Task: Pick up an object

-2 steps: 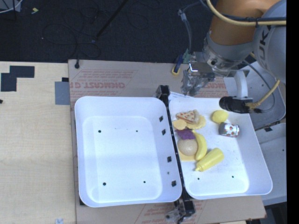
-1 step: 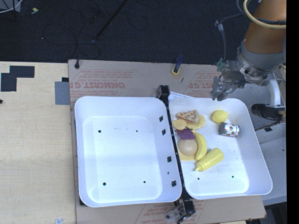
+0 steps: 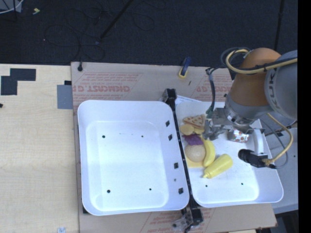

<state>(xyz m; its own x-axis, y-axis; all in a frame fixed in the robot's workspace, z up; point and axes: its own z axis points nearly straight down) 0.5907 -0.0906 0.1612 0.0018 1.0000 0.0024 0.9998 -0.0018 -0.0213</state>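
In the right bin (image 3: 243, 191) several toy foods lie near the left wall: a sandwich wedge (image 3: 196, 121), a pale yellow piece (image 3: 186, 129), a purple piece (image 3: 194, 140), a cream round piece (image 3: 196, 153), a banana (image 3: 210, 150) and a yellow mustard bottle (image 3: 218, 165). My gripper (image 3: 212, 130) hangs low over the bin, just right of the sandwich wedge and above the banana's upper end. A small brown and white object (image 3: 238, 136) lies to the gripper's right. Nothing can be seen between the fingers.
The left bin (image 3: 126, 198) sits beside the right one, the two joined by a black divider (image 3: 177, 144). A blue and yellow clip (image 3: 184, 68) rests on the cardboard behind the bins. The arm's orange band and grey body cover the right bin's far right corner.
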